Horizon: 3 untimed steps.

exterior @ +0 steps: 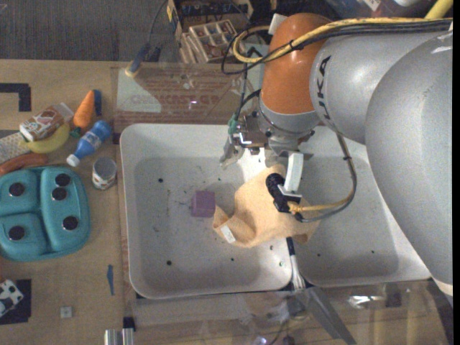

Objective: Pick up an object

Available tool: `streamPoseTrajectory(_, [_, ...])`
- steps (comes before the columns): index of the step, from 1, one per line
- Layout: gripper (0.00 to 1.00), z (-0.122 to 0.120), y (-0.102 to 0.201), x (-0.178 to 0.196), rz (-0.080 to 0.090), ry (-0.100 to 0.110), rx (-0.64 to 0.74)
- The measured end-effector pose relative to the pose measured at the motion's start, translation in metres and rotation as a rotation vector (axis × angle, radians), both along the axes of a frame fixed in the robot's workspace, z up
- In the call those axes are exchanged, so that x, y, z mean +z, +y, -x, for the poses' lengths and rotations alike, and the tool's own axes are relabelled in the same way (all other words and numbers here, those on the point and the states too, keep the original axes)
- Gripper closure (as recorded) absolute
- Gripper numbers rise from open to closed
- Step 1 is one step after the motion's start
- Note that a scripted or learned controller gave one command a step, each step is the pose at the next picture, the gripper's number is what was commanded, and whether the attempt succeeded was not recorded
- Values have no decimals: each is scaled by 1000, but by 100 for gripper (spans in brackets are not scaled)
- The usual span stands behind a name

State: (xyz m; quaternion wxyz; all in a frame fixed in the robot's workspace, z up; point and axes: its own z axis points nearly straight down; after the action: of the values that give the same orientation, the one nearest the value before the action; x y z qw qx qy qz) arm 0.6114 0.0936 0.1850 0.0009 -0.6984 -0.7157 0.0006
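I'm in the approach: my tool (232,152), released or clenched I cannot tell, must next drop onto the purple block (203,203).

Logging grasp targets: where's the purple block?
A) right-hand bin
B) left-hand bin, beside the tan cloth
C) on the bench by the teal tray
B: the purple block lies on the floor of the left-hand bin, just left of the tan cloth.

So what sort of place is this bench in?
Probably a robotics lab's grasping test bench: a white bin holding a purple block and tan cloth, toy clutter beside it such as a teal tray and blue bottle, and an open cardboard box behind.
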Motion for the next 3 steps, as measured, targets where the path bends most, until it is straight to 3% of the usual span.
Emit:
streamPoseTrajectory(1, [0, 22, 8, -83, -12, -33, 43])
streamPoseTrajectory(2, [0, 75, 19, -60, 0, -5, 349])
streamPoseTrajectory(3, [0, 125, 8, -92, -9, -30, 281])
